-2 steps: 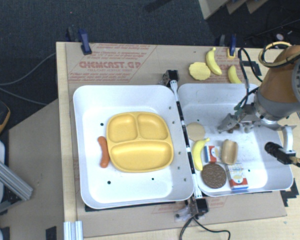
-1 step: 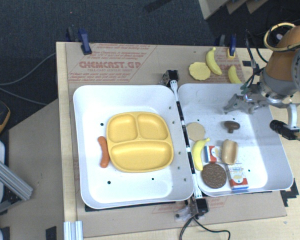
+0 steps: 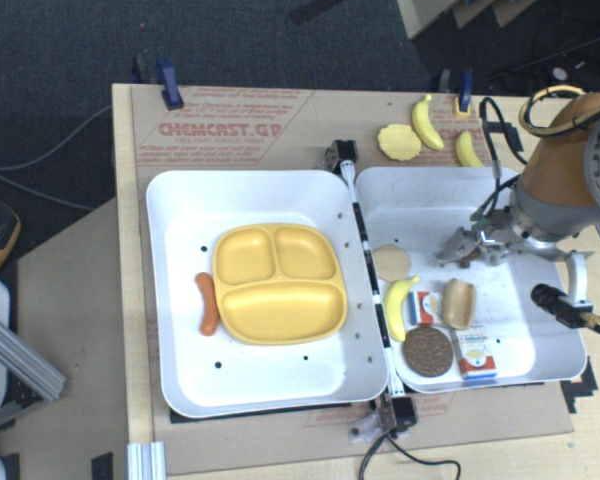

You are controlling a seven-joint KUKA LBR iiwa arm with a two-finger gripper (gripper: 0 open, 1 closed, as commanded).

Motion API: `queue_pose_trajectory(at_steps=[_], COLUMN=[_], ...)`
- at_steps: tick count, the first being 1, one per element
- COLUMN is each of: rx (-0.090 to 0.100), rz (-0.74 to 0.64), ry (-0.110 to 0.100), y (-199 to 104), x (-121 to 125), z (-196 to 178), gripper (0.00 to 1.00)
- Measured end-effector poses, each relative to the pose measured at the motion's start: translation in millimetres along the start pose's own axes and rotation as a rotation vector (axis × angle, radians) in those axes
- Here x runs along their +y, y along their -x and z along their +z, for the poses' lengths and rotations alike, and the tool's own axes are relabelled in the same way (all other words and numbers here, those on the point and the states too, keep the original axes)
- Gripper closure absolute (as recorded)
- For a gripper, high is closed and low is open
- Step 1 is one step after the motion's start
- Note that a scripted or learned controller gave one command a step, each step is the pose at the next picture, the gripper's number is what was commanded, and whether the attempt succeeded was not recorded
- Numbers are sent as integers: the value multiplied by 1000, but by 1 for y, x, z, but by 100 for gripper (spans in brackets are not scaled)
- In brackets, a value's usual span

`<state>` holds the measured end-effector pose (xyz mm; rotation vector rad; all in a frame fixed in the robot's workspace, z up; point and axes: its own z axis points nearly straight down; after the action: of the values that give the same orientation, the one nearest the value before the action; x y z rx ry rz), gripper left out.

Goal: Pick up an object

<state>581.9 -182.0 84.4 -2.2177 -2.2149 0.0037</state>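
Nearest, in right bin: round brown cookie point(image 3: 427, 351), red-and-white carton point(image 3: 475, 354), tan bread roll point(image 3: 459, 303), yellow plastic banana point(image 3: 396, 307). Left bin: yellow divided plate point(image 3: 278, 283), orange sausage point(image 3: 208, 303) beside it. Farther right: pincer point(image 3: 463, 249) low over bin floor (grip probably empty; open or closed, cannot tell).

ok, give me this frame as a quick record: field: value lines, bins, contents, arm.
left bin: yellow divided plate, sausage beside the plate's left edge
right bin: banana, round beige piece, bread roll, brown disc, small cartons
bench behind bins: two bananas, yellow slice
arm: in from the right, above the right bin
gripper: low over the right bin's upper area, nothing visibly between its fingers
task status: no object picked up yet
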Motion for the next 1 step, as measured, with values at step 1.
queue_pose_trajectory(at_steps=[1], rx=[-7], rz=[-3], ry=[13], y=[24], x=[48], z=[-1], gripper=[0])
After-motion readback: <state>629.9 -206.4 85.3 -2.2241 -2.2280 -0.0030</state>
